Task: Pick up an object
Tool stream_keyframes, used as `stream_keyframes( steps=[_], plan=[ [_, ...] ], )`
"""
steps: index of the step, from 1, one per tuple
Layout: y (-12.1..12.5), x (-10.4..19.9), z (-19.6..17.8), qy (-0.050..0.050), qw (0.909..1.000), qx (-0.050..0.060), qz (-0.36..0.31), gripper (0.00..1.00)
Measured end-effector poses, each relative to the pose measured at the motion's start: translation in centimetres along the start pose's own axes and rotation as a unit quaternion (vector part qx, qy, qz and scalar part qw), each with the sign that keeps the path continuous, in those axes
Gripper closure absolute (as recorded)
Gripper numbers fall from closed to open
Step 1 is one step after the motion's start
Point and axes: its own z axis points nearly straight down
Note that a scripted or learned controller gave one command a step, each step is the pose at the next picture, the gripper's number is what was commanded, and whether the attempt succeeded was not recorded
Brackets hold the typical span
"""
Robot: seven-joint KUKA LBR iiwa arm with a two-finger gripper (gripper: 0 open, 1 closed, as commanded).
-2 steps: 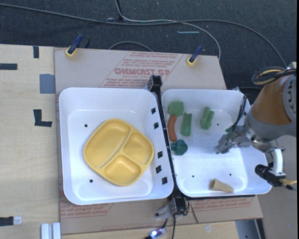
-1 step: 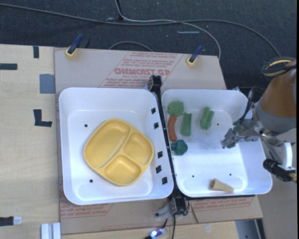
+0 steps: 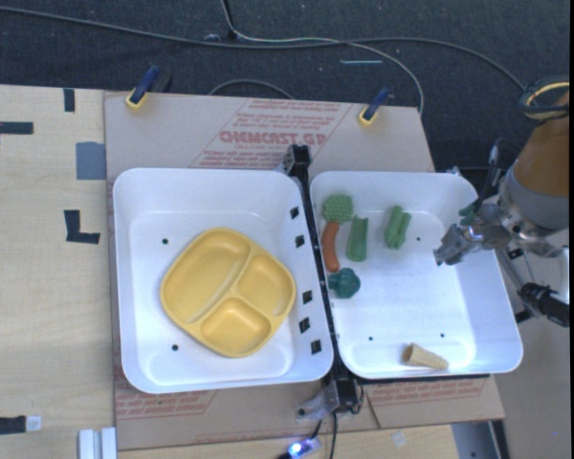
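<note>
Gripper [image 3: 452, 249]: over right bin's [image 3: 478, 357] right edge, finger state not discernible, nothing held. Nearest item: green pickle [image 3: 397, 227], just toward the bin's middle from it, long axis roughly front-to-back, near the back edge.

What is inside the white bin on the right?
The right bin holds a carrot, two green pieces, two broccoli bits and a tan wedge. The gripper covers part of its right side.

A robot lab: clamped cardboard [image 3: 268, 132] under two white bins [image 3: 134, 256], loose cables [image 3: 297, 41], tape marks [image 3: 77, 228] on the counter [image 3: 29, 304].
</note>
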Motion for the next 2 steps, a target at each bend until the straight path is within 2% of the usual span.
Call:
stream_keyframes(
  steps=[1,2],
  plan=[
    [-0.1,0.7,-6.0,0.000,1.0000,0.000,0.000,1.00],
    [-0.7,6.4,-6.3,0.001,1.0000,0.002,-0.002,1.00]
  ],
)
